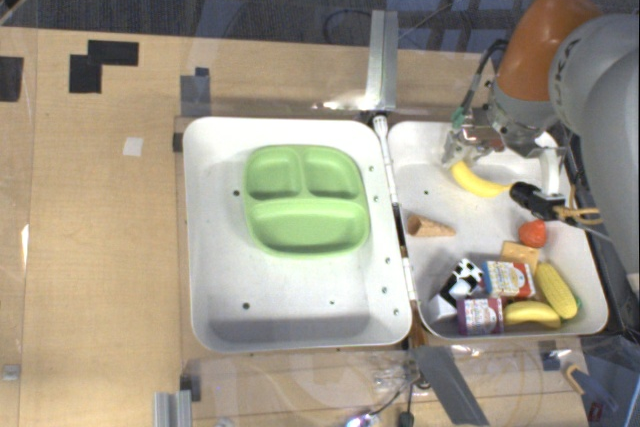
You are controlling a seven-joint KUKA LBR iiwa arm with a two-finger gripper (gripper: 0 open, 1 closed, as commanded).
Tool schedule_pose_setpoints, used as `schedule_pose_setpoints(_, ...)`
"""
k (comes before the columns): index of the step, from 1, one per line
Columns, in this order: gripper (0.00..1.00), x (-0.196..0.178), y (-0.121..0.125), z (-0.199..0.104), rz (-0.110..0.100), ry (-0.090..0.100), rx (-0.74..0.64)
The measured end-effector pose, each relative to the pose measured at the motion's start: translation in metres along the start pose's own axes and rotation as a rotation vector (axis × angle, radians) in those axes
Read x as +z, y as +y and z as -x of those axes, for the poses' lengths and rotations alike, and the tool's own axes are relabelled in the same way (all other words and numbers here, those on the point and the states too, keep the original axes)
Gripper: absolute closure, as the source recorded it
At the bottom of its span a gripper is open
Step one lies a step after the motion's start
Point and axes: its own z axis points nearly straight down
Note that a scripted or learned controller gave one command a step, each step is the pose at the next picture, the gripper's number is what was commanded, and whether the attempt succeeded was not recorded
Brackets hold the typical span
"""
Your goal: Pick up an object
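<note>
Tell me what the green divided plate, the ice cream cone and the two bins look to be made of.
Green divided plate: likely moulded plastic, matte; even colour, rounded compartment ridges.
Ice cream cone: probably a plastic toy; plain tan, detail too small to confirm.
Left bin and right bin: apparently smooth white plastic, slightly glossy; soft reflections and rounded corners.

counter (90, 245): pale wood | left white bin (210, 315): on counter, well left of the fingers (470, 141) | right white bin (420, 150): on counter, beneath the fingers
</note>
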Motion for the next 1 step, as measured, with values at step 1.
schedule_pose_setpoints(1,1.0,-0.0767,0.0044,-0.0594,-0.001,0.0,0.063)
